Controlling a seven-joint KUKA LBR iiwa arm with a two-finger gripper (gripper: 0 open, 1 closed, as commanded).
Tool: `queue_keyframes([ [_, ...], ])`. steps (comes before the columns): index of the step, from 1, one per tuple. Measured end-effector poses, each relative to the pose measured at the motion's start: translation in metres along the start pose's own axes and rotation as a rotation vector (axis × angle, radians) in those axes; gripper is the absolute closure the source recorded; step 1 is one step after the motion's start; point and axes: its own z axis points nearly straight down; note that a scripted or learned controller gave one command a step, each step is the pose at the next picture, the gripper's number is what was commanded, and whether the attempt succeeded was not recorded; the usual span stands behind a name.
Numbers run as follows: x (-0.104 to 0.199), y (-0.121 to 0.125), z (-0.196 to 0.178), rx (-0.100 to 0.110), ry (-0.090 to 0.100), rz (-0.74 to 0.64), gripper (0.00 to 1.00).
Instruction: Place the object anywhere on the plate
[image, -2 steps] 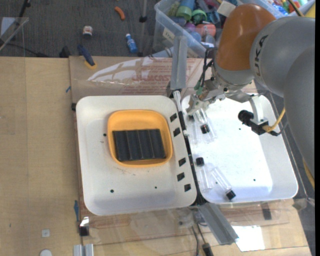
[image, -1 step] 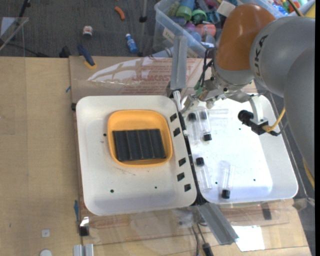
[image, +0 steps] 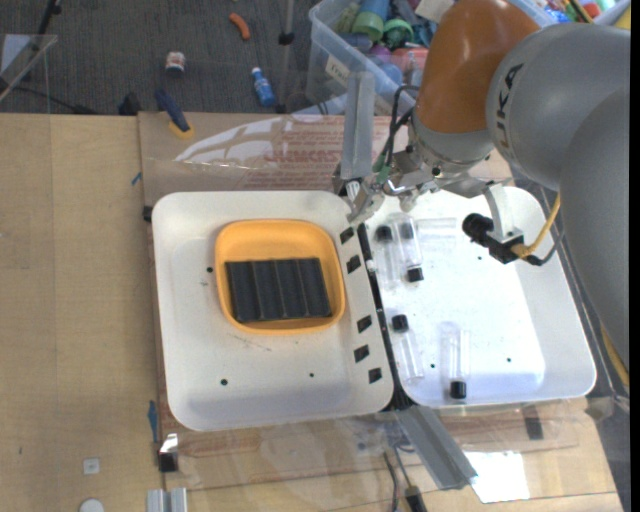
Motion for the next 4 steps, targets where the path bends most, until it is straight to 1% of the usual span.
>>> queue_keyframes([
  [1,0.0047,0.0017,-0.0118,0.0,0.0,0.005,0.0],
  [4,0.005,0.0017,-0.0116,0.0,0.0,0.005,0.0],
])
